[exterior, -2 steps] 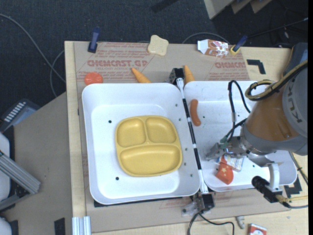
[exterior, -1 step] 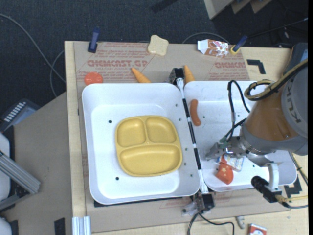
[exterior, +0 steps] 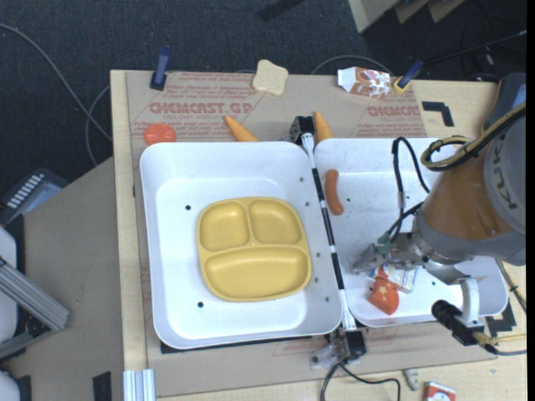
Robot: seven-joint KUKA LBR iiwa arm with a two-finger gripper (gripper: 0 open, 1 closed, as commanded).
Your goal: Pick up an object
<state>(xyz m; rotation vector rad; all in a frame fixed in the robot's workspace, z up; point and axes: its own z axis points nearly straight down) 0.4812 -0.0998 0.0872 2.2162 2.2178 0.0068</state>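
Arm (exterior: 472,207) reaches in over the right bin (exterior: 359,161), orange band above wrist, black cables looped over it. Gripper (exterior: 391,266) sits low over the bin's front half, metal parts pointing toward the divider btwn bins; can't tell if it's open or closed, & nothing is seen held in it.

Red/orange object (exterior: 384,295) w/ a bit of white lies on the right bin floor just in front of the gripper, near the bin's front edge; touching or not, can't tell. Small sausage (exterior: 333,191) lies in same bin, near back-left corner, just beside the divider, well apart from gripper.

Left bin (exterior: 167,215) holds a yellow 3-compartment plate (exterior: 253,247) at about its center.

On the tabletop behind the bins: bread-slice toy (exterior: 270,76) near back edge, carrot (exterior: 240,129) & orange disc (exterior: 159,133) just behind left bin, small carton (exterior: 364,80) toward back-right, blue clip (exterior: 160,68) at back-left corner.
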